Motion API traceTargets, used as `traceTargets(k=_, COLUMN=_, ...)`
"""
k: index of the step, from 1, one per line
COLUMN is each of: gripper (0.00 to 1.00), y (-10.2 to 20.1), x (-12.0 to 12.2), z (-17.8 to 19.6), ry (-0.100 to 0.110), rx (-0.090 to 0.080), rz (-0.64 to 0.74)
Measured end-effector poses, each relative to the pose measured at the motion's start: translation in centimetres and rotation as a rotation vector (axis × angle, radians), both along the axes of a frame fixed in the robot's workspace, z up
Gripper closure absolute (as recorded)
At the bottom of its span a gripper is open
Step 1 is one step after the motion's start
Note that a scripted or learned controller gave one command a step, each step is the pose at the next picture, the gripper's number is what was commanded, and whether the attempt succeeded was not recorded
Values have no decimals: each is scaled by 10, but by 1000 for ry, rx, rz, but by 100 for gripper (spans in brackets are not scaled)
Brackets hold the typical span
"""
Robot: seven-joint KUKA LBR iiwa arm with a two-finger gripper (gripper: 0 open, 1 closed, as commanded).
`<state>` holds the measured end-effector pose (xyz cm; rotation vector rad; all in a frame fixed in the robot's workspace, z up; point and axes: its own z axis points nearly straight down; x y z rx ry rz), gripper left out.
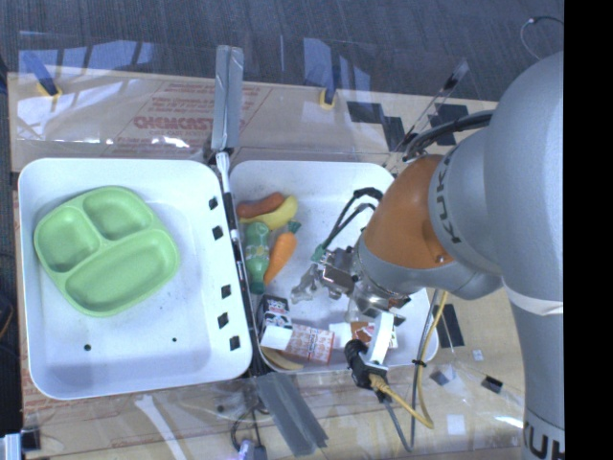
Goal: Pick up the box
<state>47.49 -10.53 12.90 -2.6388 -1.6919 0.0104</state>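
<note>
The box (301,339) is small, white with red print, and lies flat at the front edge of the right bin (316,175). My gripper (319,278) hangs over the middle of that bin, up and slightly right of the box and apart from it. The grey arm with its orange band (407,228) covers the bin's right half. Nothing shows held in the gripper.
Toy food lies at the right bin's left side: a carrot (280,255), a yellow and orange piece (268,207) and a green piece (256,257). A small dark packet (275,307) sits just behind the box. The left bin (124,353) holds a green divided plate (105,249).
</note>
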Motion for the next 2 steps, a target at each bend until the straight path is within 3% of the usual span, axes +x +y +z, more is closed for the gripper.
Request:
traceTargets(k=1, gripper=0, y=-17, x=1, z=-39, ry=-3, rx=3, rz=154)
traceTargets(k=2, gripper=100, y=-18, x=1, z=-31, ry=-1, rx=3, rz=159)
